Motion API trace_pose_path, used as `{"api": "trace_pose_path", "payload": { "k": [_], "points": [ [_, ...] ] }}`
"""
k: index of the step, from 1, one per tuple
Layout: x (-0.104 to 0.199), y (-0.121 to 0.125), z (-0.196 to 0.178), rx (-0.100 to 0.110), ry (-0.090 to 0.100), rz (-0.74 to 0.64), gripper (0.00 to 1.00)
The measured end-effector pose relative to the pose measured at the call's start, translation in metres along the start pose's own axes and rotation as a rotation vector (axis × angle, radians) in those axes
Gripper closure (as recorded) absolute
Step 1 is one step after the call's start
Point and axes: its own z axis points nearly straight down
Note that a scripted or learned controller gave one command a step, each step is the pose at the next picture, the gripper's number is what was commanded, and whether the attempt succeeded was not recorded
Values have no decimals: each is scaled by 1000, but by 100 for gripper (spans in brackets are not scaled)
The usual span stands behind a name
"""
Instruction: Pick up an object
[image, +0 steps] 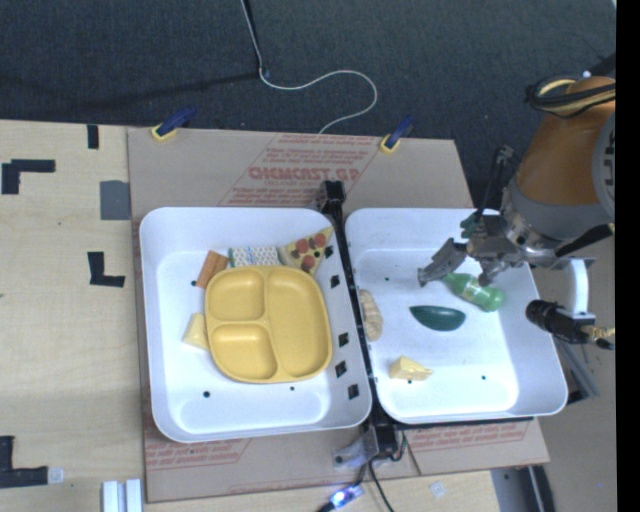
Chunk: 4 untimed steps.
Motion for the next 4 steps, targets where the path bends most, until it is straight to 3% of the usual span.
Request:
{"api": "trace_pose_path", "payload": {
  "k": [1, 4],
  "points": [
    [0, 2, -7, -13, -2, -3, 0],
    [3, 4, 123, -12, -4, -3, 0]
  ]
}}
